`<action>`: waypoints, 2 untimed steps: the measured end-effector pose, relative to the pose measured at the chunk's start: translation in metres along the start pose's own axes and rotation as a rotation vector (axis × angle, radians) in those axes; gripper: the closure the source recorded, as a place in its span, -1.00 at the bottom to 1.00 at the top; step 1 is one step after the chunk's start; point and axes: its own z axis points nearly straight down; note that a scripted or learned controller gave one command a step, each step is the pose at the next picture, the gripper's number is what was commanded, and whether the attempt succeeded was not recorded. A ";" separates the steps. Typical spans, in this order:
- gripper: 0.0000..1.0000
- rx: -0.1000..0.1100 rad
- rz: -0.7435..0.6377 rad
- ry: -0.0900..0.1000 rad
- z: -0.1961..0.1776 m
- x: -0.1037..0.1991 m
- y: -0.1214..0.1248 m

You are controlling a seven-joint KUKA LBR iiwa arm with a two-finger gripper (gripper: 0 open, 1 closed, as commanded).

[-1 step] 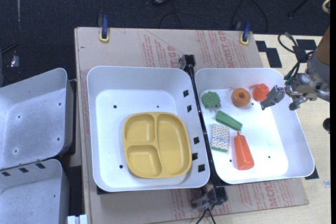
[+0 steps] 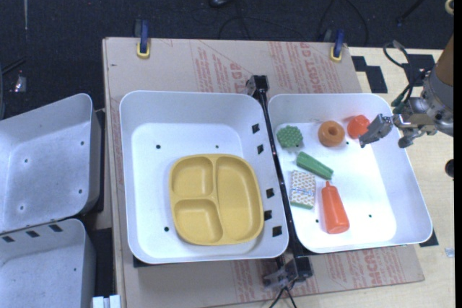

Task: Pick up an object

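Observation:
The right bin (image 2: 404,187) holds several small objects. An orange ring (image 2: 331,133) and a red-orange piece (image 2: 357,126) lie near its far side, with a green textured lump (image 2: 289,135) to their left. A green block (image 2: 314,164), a patterned packet (image 2: 302,188) and an orange bottle (image 2: 333,208) lie nearer the front. My gripper (image 2: 392,134) hangs over the bin's far right rim, just right of the red-orange piece. It is open with nothing between its fingers; its left finger (image 2: 375,131) sits close beside that piece.
The left bin (image 2: 144,155) holds a yellow divided plate (image 2: 216,198). A black divider (image 2: 273,162) runs between the two bins. Two more white trays (image 2: 43,155) stand off the bench at the left. Clamps (image 2: 144,40) hold the board's far edge.

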 end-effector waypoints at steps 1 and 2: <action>-1.00 0.004 0.002 0.002 0.063 0.002 -0.003; -1.00 0.002 0.002 0.001 0.124 -0.002 0.002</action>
